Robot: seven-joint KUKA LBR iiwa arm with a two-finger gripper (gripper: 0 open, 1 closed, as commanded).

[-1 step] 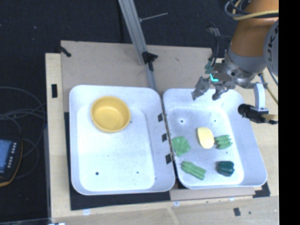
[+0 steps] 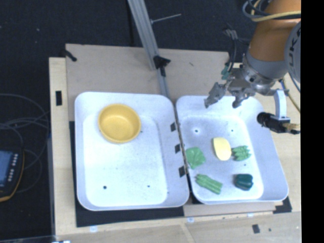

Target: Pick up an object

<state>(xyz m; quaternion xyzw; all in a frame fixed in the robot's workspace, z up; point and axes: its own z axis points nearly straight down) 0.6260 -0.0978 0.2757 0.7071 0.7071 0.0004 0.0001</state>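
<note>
Gripper (image 2: 224, 98), fingers spread and empty, hovers over the right bin's (image 2: 263, 189) far edge; the pale yellow piece (image 2: 221, 149) lies mid-bin, best approached by centring above it before descending.

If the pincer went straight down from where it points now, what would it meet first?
Probably bare floor at the far end of the right bin. The pincer, fingers spread, hangs above that end; the yellow piece and green items lie nearer the camera. Depth is hard to judge.

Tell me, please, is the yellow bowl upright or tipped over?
Upright: the yellow bowl in the left bin shows its round open mouth facing up.
</note>
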